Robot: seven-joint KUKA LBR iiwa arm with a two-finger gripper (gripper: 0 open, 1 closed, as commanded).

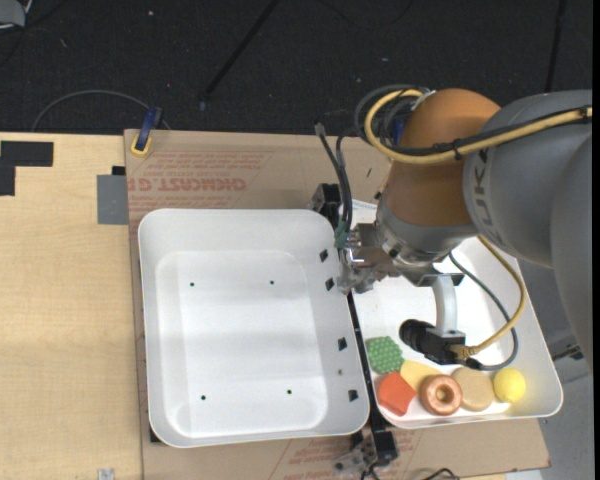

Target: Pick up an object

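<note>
Targets bunch in the right bin, lower right of frame: green piece, orange block, brown ring, yellow ball. Gripper hangs upper left of them, spread or pressed together can't tell. Suggest the ball: least crowded, descend straight.

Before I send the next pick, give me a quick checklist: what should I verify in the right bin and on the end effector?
1. Targets present: ok. A green piece, red piece, brown ring, tan disc and yellow ball lie along the near wall of the right bin.
2. Targets separated: not ok. The red piece, brown ring and tan disc crowd together.
3. Is the end effector above a target: not ok. It sits by the wall shared with the left bin, back from the cluster.
4. Is the end effector holding anything: cannot tell.
</note>
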